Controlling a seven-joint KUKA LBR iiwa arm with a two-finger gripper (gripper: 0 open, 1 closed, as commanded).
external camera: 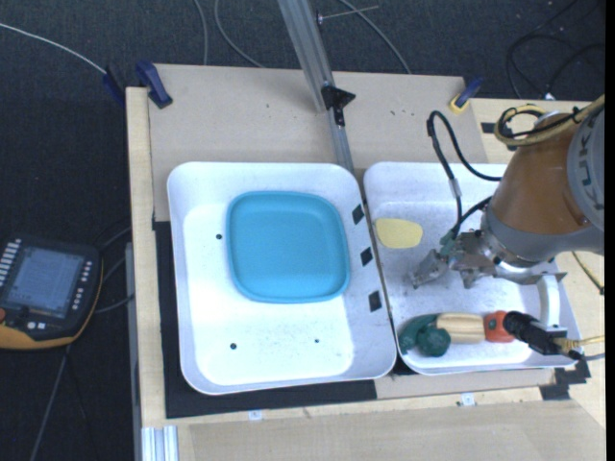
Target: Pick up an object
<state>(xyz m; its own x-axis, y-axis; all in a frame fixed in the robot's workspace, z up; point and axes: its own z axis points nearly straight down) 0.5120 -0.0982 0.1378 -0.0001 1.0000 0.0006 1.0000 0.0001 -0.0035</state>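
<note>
In the right bin (404, 185) a flat yellow piece (398, 232) lies near the left wall. Along that bin's front wall lie a dark green lump (424, 337), a pale wooden cylinder (462, 327) and a small red-orange piece (495, 326), touching end to end. My gripper (434, 267) hangs low over the middle of the right bin. It is just right of and below the yellow piece and above the wooden cylinder. I see nothing held in it.
The left bin (192, 257) holds a light blue square plate (288, 246). A metal pole (312, 46) slants down to the gap between the bins. My grey and orange arm (543, 200) covers the right bin's far right side.
</note>
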